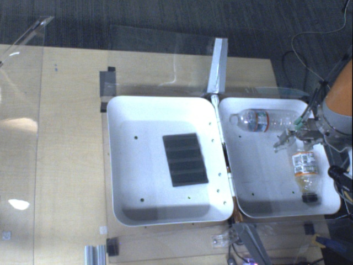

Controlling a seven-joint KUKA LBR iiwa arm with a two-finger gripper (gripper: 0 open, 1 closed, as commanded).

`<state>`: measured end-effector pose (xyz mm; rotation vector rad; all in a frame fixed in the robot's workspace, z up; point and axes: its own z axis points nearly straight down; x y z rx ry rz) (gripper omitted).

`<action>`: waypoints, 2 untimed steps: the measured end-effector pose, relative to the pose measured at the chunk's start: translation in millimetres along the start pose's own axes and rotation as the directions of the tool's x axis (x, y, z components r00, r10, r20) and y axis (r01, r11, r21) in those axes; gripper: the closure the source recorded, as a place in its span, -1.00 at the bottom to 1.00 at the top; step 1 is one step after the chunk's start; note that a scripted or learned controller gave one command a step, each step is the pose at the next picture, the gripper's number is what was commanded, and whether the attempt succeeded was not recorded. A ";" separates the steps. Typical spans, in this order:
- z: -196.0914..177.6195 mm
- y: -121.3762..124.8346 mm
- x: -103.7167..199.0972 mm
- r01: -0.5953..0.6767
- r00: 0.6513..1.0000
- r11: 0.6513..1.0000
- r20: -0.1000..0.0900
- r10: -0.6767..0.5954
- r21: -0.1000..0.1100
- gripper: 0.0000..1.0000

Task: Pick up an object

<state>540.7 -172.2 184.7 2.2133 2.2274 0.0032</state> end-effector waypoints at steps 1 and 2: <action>61.1 11.6 -26.6 0.099 0.995 0.995 0.002 -0.099 -0.004 -1.00; 95.2 -31.0 29.0 0.215 0.977 0.976 0.006 -0.215 -0.010 -1.00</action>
